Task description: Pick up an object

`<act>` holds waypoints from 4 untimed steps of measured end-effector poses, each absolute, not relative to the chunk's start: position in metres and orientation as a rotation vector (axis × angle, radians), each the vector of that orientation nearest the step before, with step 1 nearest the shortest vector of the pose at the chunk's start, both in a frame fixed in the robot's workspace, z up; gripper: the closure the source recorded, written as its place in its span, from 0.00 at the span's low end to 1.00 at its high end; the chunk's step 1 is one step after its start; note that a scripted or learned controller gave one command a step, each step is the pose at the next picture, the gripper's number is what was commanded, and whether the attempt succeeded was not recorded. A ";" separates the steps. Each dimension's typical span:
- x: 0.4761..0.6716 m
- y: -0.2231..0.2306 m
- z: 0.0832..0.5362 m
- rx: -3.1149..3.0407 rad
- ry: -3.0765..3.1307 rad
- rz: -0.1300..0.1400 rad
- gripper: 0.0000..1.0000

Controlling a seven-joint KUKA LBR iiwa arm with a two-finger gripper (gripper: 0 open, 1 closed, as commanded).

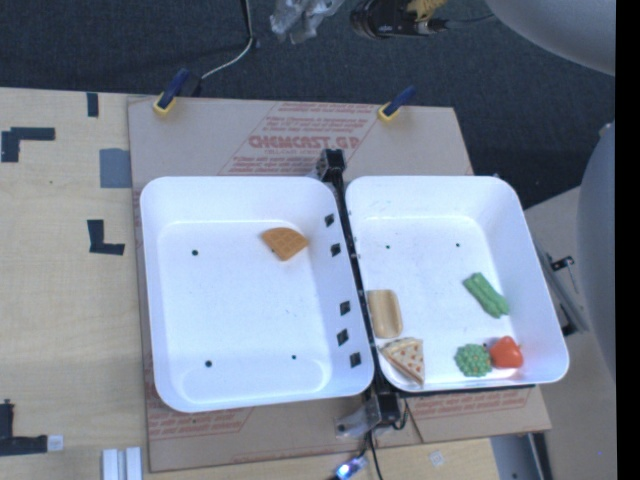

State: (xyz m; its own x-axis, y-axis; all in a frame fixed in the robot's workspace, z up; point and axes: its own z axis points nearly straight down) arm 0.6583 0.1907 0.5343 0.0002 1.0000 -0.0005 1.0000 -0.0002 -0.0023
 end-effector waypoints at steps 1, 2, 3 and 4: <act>0.669 0.111 0.534 -2.226 -2.217 0.004 1.00; 0.667 0.240 0.534 -2.210 -2.232 -0.002 1.00; 0.669 0.120 0.535 -2.234 -2.212 0.006 1.00; 0.663 0.198 0.482 -2.211 -2.226 0.008 1.00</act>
